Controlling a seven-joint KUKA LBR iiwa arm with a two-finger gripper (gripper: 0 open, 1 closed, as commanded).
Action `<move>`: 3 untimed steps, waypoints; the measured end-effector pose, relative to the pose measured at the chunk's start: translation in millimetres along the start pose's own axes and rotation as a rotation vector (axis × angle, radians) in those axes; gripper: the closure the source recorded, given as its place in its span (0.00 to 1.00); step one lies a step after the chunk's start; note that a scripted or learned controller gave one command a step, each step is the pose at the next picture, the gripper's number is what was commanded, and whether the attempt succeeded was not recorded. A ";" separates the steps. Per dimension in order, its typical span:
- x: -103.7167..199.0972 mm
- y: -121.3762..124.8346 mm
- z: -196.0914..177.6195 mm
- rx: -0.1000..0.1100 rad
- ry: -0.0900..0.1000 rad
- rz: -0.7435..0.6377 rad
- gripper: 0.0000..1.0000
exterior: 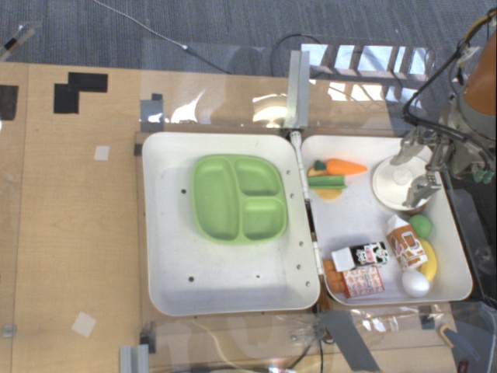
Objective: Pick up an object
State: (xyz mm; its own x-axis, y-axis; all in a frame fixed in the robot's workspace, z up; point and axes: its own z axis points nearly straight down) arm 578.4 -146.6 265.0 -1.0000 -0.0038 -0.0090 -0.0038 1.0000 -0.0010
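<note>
The left bin (167, 286) carries a green divided plate (238, 198). The right bin (353, 208) holds the clutter: a white bowl (394, 186) by its far right wall, a toy carrot (342, 167) at the back, small cartons, a banana (428, 261) and an egg (416, 283) at the front. The gripper (419, 179) hangs over the bowl's right rim with its fingers apart and nothing between them. This looks like the approach before a grasp; the next move calls for descending so one finger goes inside the rim, then closing.
</note>
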 end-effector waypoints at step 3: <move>49.0 -57.3 174.0 0.002 -0.010 0.026 0.00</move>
State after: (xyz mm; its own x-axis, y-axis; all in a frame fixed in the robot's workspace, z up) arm 531.3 -204.3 90.6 -0.9996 0.0223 -0.0194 0.0224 0.9997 -0.0025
